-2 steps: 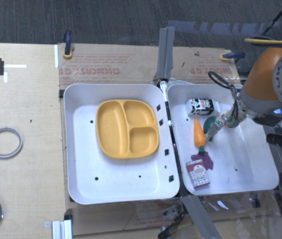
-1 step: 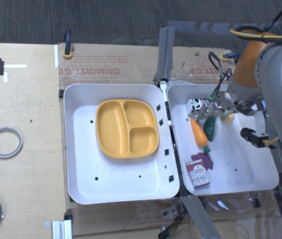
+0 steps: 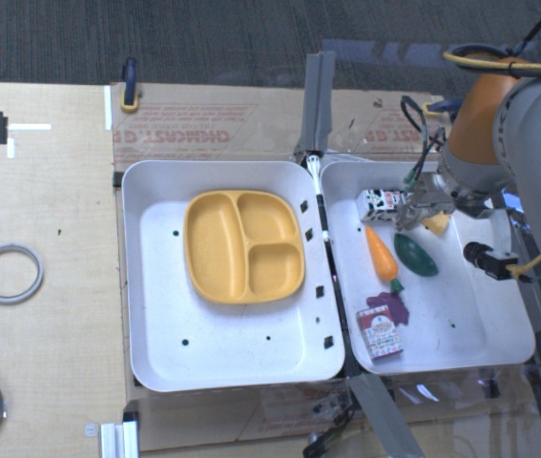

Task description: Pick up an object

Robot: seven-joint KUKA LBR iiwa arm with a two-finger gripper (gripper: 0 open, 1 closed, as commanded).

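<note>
So the surface point(image 3: 41, 160) carries two white bins side by side. The left bin point(image 3: 156, 332) has a yellow divided plate point(image 3: 244, 246) sitting in its upper middle. The right bin point(image 3: 461, 322) is where the arm point(image 3: 528, 132) comes in, with its jaws point(image 3: 413, 206) down over the bin's upper part, right next to a black-and-white cow-pattern item point(image 3: 381, 200) and a small yellow piece point(image 3: 436, 222). Can't tell how far open the jaws are or whether they've got hold of anything. Just below them are an orange carrot point(image 3: 380, 254), a dark green oval thing point(image 3: 415, 256), and lower down a purple item point(image 3: 387, 305) touching a small red and white carton point(image 3: 381, 336). A grey tape roll point(image 3: 8, 273) lies off to the left on the surface.
</note>
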